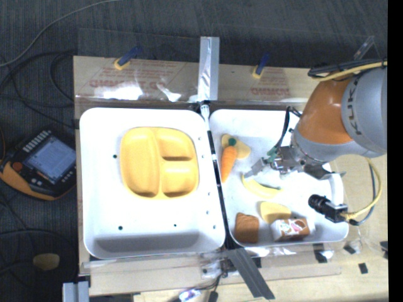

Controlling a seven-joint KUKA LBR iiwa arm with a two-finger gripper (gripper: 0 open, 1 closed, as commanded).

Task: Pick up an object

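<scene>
You see the end effector (272,163) low over the right bin (277,119), in the right half of the frame; you cannot tell whether it is released or clenched. Just below it lies a banana (257,185), pale yellow. To its left a carrot (228,159) rests against the divider, beside a small yellow piece (242,148). Lower in that bin sit a brown bread piece (247,226), a yellow wedge (274,211) and a small packet (291,228), crowded near the lower wall. The left bin (101,231) holds a yellow divided tray (158,161). A handheld pendant (39,163) lies at the frame's left, off the tabletop (157,74)
</scene>
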